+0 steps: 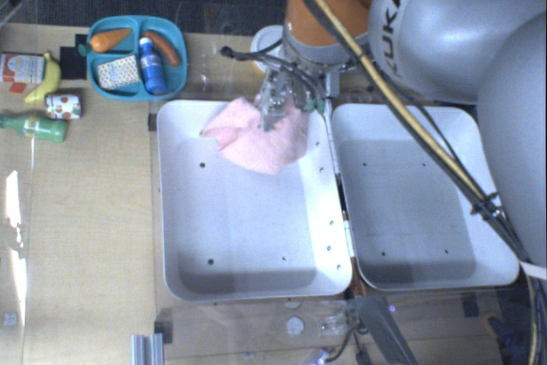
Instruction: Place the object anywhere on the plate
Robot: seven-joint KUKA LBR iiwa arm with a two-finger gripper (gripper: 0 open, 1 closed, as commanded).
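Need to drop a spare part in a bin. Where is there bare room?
The right bin floor is bare. The left bin is bare in front of the pink cloth. Its far right corner is crowded: cloth and gripper.

Arm's jaws (275,111) touch pink cloth (256,139) in left bin (248,269).

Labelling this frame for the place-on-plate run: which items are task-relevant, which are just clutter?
Task-relevant:
- pink cloth, in the left bin's far corner
- gripper, right over the cloth
- white plate, partly hidden behind the arm; likely the target

Clutter, left of the bins:
- blue divided tray of toy food
- banana
- small can
- green bottle
- right bin
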